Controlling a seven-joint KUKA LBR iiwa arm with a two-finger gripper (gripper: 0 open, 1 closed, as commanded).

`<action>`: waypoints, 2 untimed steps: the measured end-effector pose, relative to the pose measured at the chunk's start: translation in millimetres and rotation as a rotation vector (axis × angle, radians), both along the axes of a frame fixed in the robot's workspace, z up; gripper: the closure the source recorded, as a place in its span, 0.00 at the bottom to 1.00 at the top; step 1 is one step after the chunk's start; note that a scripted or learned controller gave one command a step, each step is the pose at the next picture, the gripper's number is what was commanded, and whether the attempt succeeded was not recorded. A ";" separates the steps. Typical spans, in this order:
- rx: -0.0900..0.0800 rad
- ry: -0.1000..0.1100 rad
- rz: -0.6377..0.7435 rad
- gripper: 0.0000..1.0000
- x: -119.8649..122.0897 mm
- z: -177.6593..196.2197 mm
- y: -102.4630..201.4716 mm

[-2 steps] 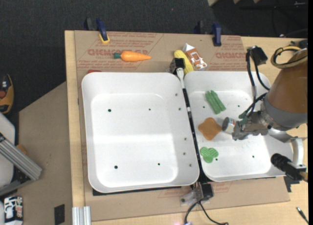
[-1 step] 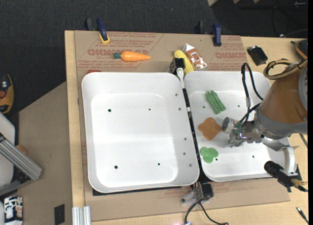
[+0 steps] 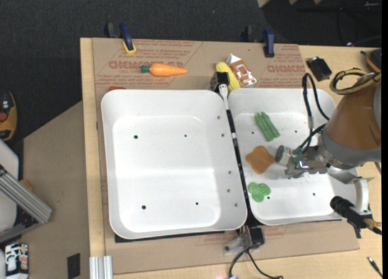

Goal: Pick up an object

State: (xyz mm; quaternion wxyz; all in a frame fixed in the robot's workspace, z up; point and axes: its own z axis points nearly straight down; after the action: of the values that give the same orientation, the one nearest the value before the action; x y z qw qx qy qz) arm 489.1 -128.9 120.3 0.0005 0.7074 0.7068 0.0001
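The right bin point(image 3: 315, 105) holds three toy foods: a long green piece point(image 3: 266, 125) near its back, a brown flat piece point(image 3: 261, 159) at its left middle, and a small green leafy piece point(image 3: 259, 191) near its front left. My gripper point(image 3: 288, 162) hangs low over the middle of this bin, just right of the brown piece. The grey arm with its orange band point(image 3: 357, 123) reaches in from the right. Nothing shows between the fingers.
The left bin point(image 3: 121, 108) sits beside the right one. On the bench behind the bins lie a toy carrot point(image 3: 166, 70), a yellow corn cob point(image 3: 228, 74) and a small brown box point(image 3: 242, 73). Blue clamps point(image 3: 127, 38) grip the back edge. Cables run at the right.
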 end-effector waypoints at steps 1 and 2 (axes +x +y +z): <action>-0.001 -0.002 -0.001 1.00 0.3 9.8 -0.1; 0.001 0.003 -0.002 1.00 -11.0 -37.6 -67.5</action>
State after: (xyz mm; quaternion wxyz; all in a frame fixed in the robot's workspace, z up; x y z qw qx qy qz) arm 478.1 -196.5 82.7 -0.0011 0.7083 0.7059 -0.0007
